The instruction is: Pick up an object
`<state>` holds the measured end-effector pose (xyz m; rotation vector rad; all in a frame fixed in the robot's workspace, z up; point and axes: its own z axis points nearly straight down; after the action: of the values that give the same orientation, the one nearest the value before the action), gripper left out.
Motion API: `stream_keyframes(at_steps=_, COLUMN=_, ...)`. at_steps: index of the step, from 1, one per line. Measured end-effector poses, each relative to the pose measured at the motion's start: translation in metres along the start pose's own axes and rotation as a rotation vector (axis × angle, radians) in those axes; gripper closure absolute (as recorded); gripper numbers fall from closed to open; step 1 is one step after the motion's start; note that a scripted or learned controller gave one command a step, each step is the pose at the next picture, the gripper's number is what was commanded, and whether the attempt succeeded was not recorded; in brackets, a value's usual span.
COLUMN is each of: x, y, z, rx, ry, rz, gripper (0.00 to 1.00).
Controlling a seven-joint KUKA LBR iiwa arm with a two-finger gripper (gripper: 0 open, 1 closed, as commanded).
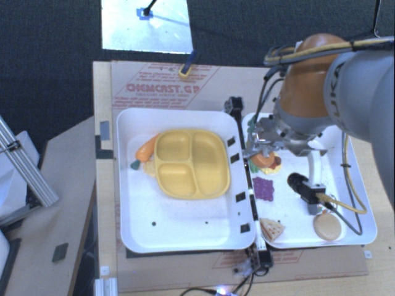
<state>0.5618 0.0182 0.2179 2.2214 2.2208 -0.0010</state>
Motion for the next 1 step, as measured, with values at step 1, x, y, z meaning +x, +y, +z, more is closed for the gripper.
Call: stream_keyframes(at_steps=1, x=0.0058, y=0.0107, z=-0.0089, rx=-0.002, ry=0.002, rz=-0.005, gripper=1.00)
